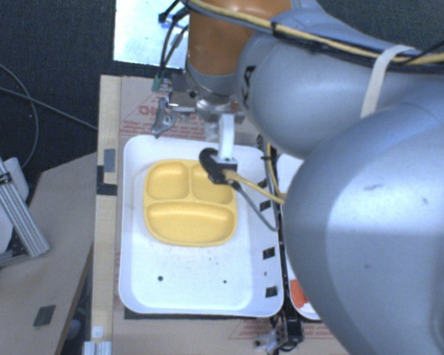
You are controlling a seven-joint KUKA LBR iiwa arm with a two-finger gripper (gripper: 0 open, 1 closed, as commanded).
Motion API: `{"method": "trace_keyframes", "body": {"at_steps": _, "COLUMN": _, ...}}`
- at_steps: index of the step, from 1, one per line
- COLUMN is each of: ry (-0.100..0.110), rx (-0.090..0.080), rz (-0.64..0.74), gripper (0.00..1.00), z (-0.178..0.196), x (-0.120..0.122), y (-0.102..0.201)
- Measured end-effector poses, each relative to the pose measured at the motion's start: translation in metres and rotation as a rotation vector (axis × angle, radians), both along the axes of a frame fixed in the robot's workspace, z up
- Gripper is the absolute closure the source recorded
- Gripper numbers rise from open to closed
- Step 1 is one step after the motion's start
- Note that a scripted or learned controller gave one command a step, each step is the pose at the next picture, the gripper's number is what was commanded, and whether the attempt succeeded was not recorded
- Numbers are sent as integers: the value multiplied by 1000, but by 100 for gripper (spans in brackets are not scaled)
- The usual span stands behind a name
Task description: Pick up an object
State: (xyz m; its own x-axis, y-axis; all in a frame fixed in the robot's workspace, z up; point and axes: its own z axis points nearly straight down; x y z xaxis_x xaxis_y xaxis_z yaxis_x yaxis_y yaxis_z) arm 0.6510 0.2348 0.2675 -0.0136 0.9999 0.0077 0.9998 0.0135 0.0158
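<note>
Count of contents, by kind.

Bins: two. One white bin [191, 288] sits in full view at centre frame. The second bin [285, 168] shows as a sliver along the first one's right side, largely covered.
Plates: one yellow plate [189, 209] at centre frame, with three compartments, two small above one large.
Other items: one orange item [297, 293] at lower right, partly hidden, kind not determinable.
Arms: one arm [348, 106].

slanted overhead view above the bins [192, 285]
</note>
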Motion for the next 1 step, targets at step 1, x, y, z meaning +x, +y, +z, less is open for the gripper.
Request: {"method": "trace_keyframes", "body": {"at_steps": 1, "ry": 11, "rx": -9, "rz": -19, "gripper": 0, "z": 35, "x": -2, "y": -100}}
